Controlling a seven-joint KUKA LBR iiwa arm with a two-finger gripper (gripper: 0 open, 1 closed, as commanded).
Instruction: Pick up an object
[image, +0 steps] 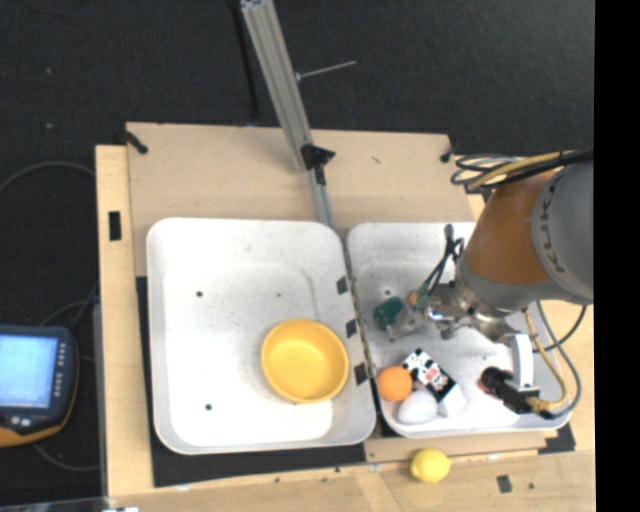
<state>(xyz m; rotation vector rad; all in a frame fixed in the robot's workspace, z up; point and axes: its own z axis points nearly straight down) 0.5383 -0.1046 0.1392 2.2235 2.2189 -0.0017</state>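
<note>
My gripper (420, 303) hangs low over the middle of the right bin (400, 245), under the grey arm with its orange band (505, 240). A small dark green object (388, 312) lies just to the gripper's left, very close to it or touching it; I cannot tell which. Toward the bin's front lie an orange ball (395, 383), a white egg-shaped object (417, 407) and a small black, white and red box (430, 372). These three are apart from the gripper.
A yellow bowl (304, 360) sits in the front right part of the left bin (200, 270). A yellow lemon (430, 465) lies on the bench outside the bins, at the front. A metal pole (290, 100) slants up from between the bins.
</note>
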